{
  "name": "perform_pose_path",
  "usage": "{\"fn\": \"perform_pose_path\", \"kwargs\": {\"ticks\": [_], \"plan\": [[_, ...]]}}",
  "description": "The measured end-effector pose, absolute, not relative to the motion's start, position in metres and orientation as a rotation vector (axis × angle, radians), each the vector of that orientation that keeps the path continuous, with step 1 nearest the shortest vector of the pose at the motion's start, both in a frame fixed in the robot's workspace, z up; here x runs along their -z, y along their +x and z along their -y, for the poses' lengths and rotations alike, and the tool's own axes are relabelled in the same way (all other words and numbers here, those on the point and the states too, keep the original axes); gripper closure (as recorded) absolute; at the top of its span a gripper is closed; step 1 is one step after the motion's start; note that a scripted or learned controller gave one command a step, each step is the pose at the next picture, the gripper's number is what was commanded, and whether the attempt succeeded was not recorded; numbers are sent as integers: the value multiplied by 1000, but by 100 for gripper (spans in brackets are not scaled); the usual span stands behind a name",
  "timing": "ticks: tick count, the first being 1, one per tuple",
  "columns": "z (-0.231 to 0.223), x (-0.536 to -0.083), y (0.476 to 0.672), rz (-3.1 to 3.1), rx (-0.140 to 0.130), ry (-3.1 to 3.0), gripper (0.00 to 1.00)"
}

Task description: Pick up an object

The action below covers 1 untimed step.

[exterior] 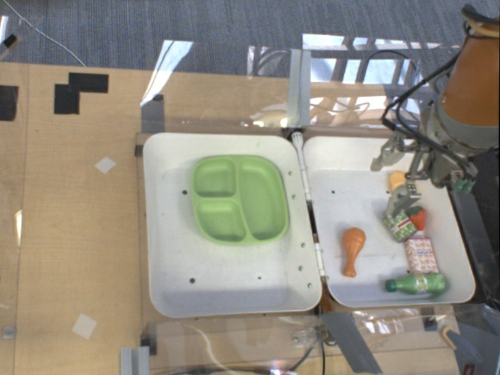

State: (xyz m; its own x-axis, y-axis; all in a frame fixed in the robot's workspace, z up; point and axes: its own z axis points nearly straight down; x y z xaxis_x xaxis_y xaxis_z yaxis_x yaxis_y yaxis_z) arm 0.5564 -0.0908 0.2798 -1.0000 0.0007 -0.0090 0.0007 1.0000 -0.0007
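Observation:
The right bin (344, 170) holds several small objects. An orange toy drumstick (352, 248) lies near its middle. A green bottle (416, 284) lies on its side at the front right, with a pink carton (420, 255) just behind it. A green and red can (401, 225) sits further back, beside a small red piece (420, 219). A yellow item (398, 180) lies behind the can. My gripper (403, 201) hangs directly over the can, partly hiding its top; whether it touches the can is unclear.
A green divided plate (238, 199) lies in the left bin (168, 272). A raised divider (308, 209) separates the two bins. The arm's orange band (473, 76) and cables reach in over the right bin's back right corner.

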Motion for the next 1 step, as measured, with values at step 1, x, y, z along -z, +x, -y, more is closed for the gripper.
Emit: {"fn": "perform_pose_path", "kwargs": {"ticks": [1], "plan": [[166, -138, 545, -3150, -2, 13, 0]]}}
